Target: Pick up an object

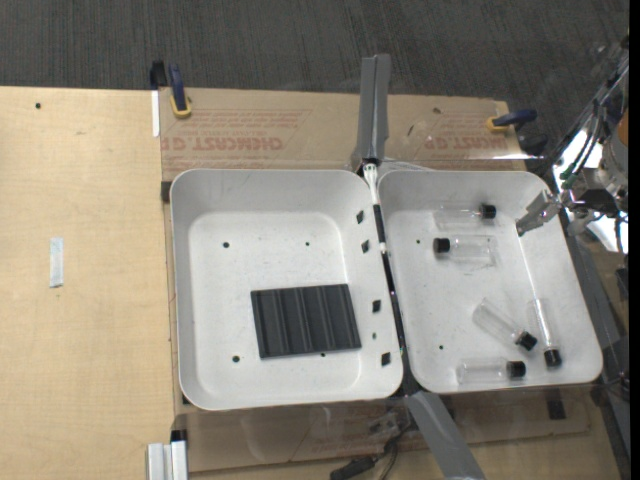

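Observation:
Several clear vials with black caps lie in the right bin [420, 363]: one [462, 212] near the back, one [468, 249] just in front of it, and others [498, 322] grouped at the front right corner. In the left bin [200, 368] a black ribbed rectangular pad [305, 320] lies flat. My gripper [533, 216] hangs over the right bin's far right edge, above the rim and to the right of the back vials, with nothing visibly held. The arm behind it is partly cut off by the view's edge.
A grey divider post [372, 108] stands behind the seam between the bins. Cardboard [260, 133] is clamped down behind the bins by blue and yellow clamps [176, 93]. Bare wooden bench [80, 268] spreads to the left.

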Tool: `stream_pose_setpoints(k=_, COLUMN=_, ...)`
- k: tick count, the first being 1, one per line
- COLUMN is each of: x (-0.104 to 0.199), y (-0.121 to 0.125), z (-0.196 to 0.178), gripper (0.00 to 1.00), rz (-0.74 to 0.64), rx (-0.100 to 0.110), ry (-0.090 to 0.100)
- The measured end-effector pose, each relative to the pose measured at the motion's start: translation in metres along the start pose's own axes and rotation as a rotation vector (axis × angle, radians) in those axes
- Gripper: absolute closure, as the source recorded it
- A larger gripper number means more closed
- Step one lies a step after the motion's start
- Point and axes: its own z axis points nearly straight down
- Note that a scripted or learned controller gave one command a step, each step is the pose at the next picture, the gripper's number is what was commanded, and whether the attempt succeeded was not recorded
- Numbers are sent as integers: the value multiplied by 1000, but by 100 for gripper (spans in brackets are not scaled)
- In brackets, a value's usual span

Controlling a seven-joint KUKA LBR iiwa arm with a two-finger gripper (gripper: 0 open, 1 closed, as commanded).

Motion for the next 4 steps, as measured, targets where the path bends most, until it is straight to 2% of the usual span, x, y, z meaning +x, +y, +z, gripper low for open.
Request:
stream_pose_setpoints(k=1, x=9, y=39, z=100, gripper=0, rz=-30, rx=-25, ry=-7)
stream_pose_setpoints(k=2, x=39, y=52, z=121, gripper=0, rz=-45, rx=-3, ry=-1)
stream_pose_setpoints(k=3, x=34, y=-3, z=122, gripper=0, rz=-91, rx=-1, ry=0)
stream_pose_setpoints(k=4, x=10, y=-45, z=122, gripper=0, rz=-387, rx=-2, ry=0)
